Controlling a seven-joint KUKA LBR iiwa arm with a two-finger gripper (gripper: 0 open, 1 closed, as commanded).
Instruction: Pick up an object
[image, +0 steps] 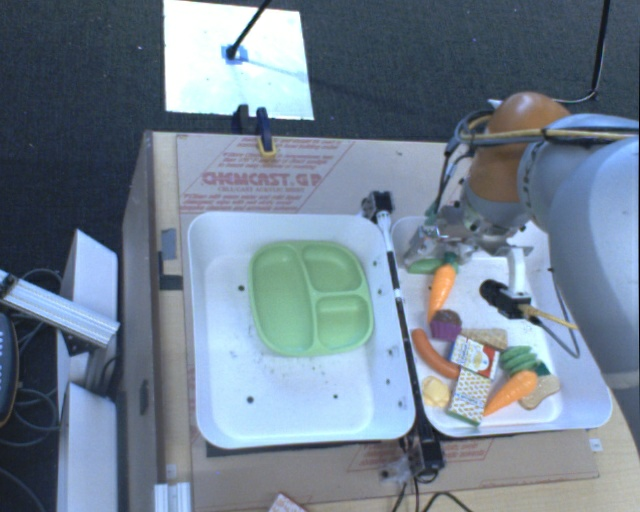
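Brown bench (300, 170), two shallow white bins: left bin (225, 330) with green divided plate (310, 298); right bin (580, 400) with toy foods. Metal gripper (445, 252) low over orange carrot (441, 285) at bin's far end; grip state indiscernible.

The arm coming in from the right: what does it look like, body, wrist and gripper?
The arm is a thick, rounded light-grey body with an orange band above the wrist. Dark cables loop beside the band. The gripper is a small grey metal assembly.
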